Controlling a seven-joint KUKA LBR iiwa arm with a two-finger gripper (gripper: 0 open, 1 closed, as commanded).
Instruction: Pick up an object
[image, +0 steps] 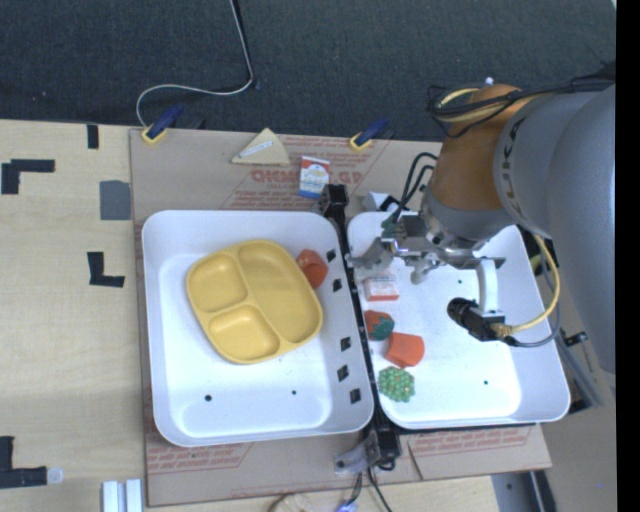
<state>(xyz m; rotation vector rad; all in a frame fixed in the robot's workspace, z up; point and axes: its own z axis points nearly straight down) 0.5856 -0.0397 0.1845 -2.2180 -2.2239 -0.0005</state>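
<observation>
Pincer (392, 262) (grip state unclear) – small white-red packet (380, 290) lies just below it

- A robotics lab test bench: a grey industrial arm (545, 170) with an orange band reaches over two white bins (160, 330) mounted on cardboard.
- Blue clamps (160, 124) pin the cardboard sheet (200, 165) down.
- Black tape marks (100, 268) and loose cable (215, 70) cross the bench.
</observation>
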